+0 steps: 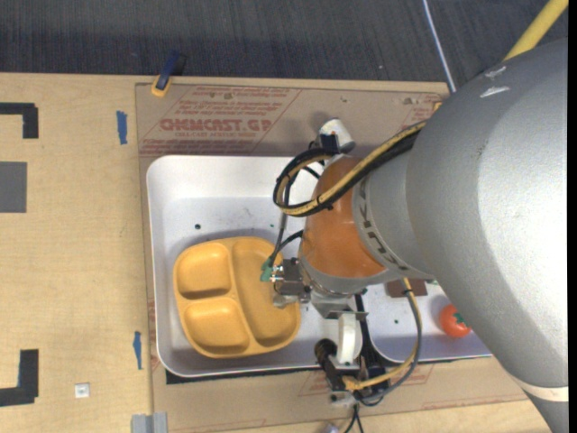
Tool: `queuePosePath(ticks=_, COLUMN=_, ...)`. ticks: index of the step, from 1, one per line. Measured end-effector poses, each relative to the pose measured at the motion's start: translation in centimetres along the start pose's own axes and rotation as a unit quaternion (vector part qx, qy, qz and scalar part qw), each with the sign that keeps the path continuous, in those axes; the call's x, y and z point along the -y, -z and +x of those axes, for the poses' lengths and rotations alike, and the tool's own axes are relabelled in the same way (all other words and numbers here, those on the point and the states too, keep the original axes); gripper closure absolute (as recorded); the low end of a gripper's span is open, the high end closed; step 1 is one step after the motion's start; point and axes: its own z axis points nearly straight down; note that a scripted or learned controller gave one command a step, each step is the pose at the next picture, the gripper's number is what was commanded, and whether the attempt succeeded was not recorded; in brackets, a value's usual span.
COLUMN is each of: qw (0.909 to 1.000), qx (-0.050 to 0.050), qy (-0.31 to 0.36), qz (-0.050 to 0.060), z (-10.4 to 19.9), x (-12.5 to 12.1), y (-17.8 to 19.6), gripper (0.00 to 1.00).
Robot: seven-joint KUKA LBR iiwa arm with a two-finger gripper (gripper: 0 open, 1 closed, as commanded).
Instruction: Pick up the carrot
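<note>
Arm (pixel 469 224) comes in from the right and covers most of the white bin (pixel 207 188). Gripper (pixel 311 300) sits low, just right of the yellow divided tray (pixel 230 305); can't tell its opening or whether it has anything. Carrot (pixel 453 321) lies at the bin's right side, partly hidden by the arm, apart from the gripper.

Bright even light, soft shadows, slight blur (arm closest)
</note>
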Motion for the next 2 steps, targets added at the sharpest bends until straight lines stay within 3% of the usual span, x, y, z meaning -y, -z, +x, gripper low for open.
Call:
queuePosePath(ticks=1, qw=0.9989, qx=0.005, qy=0.047, qz=0.003, z=4.26, x=0.46, y=-0.71, gripper=1.00)
queuePosePath(ticks=2, qw=0.9669, qx=0.001, qy=-0.255, qz=0.001, z=3.84, x=0.34, y=-0.94, gripper=1.00)
